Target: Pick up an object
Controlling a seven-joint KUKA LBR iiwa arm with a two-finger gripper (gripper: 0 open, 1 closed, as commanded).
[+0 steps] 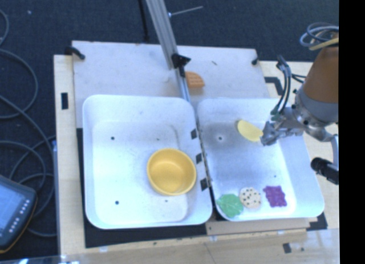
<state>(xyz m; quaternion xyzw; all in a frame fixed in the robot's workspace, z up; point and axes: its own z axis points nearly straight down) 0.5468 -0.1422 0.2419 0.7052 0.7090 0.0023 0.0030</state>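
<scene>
One yellow piece [248, 130] lies in the right bin [296, 200], touching my end effector [268, 136] at its 10 o'clock, long axis 10-to-4; finger state unclear.

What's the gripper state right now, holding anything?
Gripper: cannot be told whether open or closed. It sits in the right bin, right beside the yellow piece; a hold on it can't be confirmed.
</scene>
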